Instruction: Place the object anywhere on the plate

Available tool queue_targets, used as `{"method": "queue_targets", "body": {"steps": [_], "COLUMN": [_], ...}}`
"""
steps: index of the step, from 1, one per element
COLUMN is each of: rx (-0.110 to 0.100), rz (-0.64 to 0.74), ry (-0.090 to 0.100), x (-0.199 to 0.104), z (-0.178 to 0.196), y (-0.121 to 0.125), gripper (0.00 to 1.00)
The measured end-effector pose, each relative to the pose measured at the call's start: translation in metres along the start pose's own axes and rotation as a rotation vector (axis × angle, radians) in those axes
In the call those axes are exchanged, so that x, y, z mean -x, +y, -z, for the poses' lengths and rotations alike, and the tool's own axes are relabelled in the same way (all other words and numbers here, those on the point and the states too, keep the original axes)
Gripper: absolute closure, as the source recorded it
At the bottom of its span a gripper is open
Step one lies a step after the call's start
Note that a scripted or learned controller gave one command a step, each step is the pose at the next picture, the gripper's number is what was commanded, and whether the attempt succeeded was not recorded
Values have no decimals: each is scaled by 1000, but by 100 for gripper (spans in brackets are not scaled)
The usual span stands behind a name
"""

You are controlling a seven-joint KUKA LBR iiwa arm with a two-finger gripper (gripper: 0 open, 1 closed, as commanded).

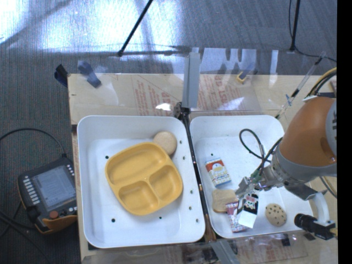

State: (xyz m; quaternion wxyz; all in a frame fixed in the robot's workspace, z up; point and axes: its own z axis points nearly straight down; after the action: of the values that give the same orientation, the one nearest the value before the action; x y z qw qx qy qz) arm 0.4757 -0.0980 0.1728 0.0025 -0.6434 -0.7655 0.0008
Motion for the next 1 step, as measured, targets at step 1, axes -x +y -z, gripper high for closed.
{"method": "queue_targets", "body": {"steps": [1], "rx": [1], "rz": [172], "ry": [-2], "x": [-49], "z": [54], "y": [65], "gripper": [100]}}
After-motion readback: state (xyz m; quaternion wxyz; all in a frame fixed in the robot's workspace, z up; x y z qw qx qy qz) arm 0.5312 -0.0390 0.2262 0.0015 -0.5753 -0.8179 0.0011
